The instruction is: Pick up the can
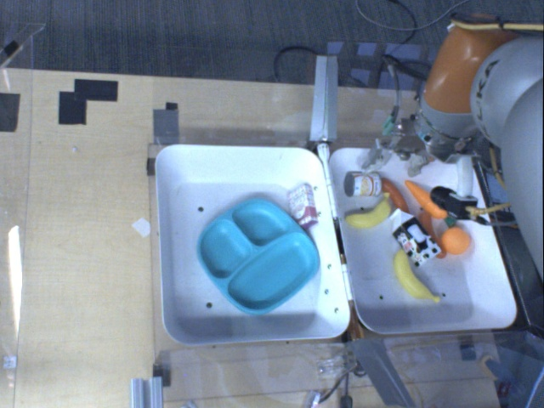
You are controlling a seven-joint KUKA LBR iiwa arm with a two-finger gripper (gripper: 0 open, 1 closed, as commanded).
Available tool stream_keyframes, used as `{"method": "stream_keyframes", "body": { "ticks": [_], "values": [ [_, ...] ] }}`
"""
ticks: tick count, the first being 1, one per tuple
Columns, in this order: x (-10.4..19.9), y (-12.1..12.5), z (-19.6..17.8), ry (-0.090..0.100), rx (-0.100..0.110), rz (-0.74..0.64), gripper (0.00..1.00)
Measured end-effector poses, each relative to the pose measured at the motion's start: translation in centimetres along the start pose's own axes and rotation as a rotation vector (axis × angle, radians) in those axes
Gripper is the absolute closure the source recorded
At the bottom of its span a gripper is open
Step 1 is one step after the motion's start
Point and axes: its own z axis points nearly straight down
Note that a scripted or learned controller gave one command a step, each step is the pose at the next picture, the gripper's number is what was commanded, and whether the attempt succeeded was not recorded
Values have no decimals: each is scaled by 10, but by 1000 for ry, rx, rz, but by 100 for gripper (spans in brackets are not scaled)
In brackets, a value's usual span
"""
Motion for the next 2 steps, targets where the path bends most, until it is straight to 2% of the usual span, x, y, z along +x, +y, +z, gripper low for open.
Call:
{"method": "stream_keyframes", "body": {
  "ticks": [1, 2],
  "values": [
    [6, 0, 45, 0, 0, 1, 0],
    [7, 2, 36, 1, -3, -2, 100]
  ]
}}
